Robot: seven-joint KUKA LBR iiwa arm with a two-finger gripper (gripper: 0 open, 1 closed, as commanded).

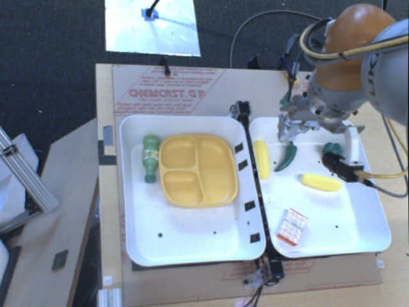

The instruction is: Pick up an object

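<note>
Gripper: I see my gripper [295, 132] low over the far edge of the right bin [370, 235], but I cannot tell how it is set from this angle.
Nearest target: a green chili pepper [285, 157] lies just below the gripper, tilted, its tip pointing near-left; I cannot tell whether anything touches it.
Handling, pepper: I judge it a light, stiff plastic toy, smooth and curved, so likely to slip; I would take it across the thicker upper body, not the thin tip.
Other options, right bin: a corn cob [261, 158] along the left wall, a second corn cob [321, 183] to the right, a small red-and-white packet [291, 226] near the front.
Handling, those: the cobs look rigid and ridged, best pinched across the middle; the packet is flat and hard to get under.
Left bin [137, 235]: a yellow divided plate [197, 170] with a green bottle [150, 158] beside it on the left.
</note>
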